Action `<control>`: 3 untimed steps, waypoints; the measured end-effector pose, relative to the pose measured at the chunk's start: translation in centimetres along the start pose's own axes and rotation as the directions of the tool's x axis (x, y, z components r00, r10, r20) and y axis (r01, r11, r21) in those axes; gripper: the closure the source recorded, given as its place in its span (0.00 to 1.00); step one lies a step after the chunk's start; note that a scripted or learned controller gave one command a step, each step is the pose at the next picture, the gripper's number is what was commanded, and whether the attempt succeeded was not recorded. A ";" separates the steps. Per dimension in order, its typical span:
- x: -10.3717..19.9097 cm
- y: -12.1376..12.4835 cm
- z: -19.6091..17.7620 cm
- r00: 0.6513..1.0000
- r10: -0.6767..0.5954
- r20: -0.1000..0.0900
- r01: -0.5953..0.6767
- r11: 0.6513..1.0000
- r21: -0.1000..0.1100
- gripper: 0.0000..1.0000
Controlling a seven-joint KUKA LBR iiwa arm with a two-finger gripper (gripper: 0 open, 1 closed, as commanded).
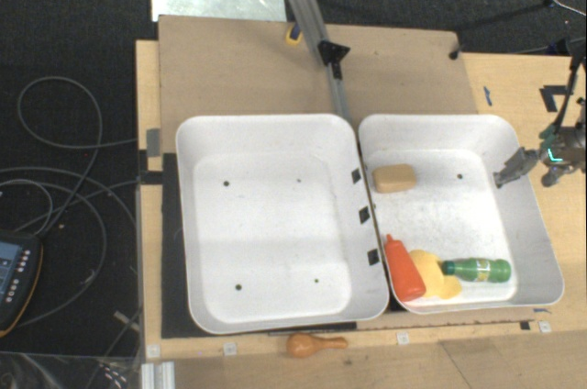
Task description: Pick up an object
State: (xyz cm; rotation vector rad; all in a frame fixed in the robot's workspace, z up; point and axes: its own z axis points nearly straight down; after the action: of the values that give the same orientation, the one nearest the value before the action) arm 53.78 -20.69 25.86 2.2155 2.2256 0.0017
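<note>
Hand (529, 171): over right bin (527, 222) far-right rim | fingers spread, open | holding nothing

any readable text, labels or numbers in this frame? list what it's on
None readable.
Green bottle in the right bin: pale label band, too small to read.
Handheld pendant at the view's left edge: lit screen, content too blurred to read.
Orange bottle, yellow object, tan block: no print visible.
</note>
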 end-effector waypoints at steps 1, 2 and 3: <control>0.4 -0.1 4.2 1.000 0.003 -0.001 -0.003 1.000 0.003 0.00; -0.3 -0.6 10.0 1.000 0.005 -0.001 -0.005 1.000 0.005 0.00; -0.1 0.4 15.2 1.000 0.003 -0.002 -0.003 1.000 0.005 0.00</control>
State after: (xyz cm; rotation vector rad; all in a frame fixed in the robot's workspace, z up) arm 54.19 -20.84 10.71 2.2223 2.2251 -0.0017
